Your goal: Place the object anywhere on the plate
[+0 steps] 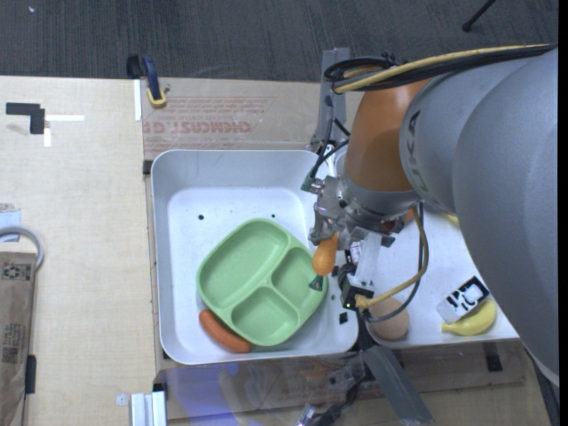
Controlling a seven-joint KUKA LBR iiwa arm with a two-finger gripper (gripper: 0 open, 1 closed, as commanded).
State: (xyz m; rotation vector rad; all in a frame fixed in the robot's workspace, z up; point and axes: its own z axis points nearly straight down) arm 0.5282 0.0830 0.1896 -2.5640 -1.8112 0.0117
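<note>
Above the left bin [169, 238], the arm [461, 149] reached from the right so its pincer [330, 242], clamped on a carrot [325, 257], hung it over the green plate's [244, 273] right edge, apparently for release.

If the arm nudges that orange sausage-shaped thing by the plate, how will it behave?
The orange sausage looks rounded and smooth, so it would probably roll or slide. It lies against the green plate near the bin wall, so it may get wedged. It looks like a light, stiff toy.
</note>
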